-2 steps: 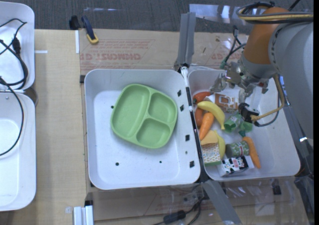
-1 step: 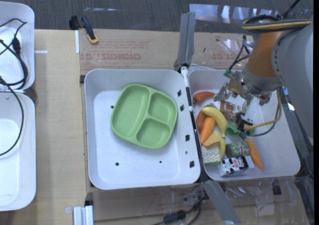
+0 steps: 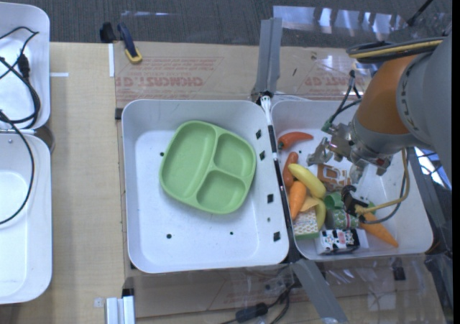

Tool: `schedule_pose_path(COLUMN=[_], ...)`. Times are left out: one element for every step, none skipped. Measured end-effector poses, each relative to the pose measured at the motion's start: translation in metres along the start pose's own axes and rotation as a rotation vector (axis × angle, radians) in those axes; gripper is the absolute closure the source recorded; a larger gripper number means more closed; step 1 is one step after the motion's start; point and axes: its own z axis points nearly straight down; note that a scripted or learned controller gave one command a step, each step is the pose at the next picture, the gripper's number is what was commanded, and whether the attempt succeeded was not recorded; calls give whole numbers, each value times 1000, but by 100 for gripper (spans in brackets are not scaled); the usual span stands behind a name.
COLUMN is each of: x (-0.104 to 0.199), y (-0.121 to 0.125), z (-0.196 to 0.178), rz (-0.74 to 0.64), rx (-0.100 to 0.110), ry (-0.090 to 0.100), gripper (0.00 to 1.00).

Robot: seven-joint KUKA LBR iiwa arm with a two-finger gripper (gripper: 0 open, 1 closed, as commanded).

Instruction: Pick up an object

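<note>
Grey arm (image 3: 424, 93) reaching from right, orange-banded wrist (image 3: 384, 100) angled down

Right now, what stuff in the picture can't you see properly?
- Gripper, camera view: the arm's wrist covers it, so whether it holds anything is unclear.
- Right bin: its far right part lies under the arm.
- Toys under the banana and carrot: piled up, too small to name.
- Box labels: too small to read.
</note>
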Motion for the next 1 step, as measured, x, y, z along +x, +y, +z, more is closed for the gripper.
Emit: schedule_pose_path(x=[-2], y=[1], z=[-9], rz=[6], rx=[1], ry=[-2], gripper=[100])
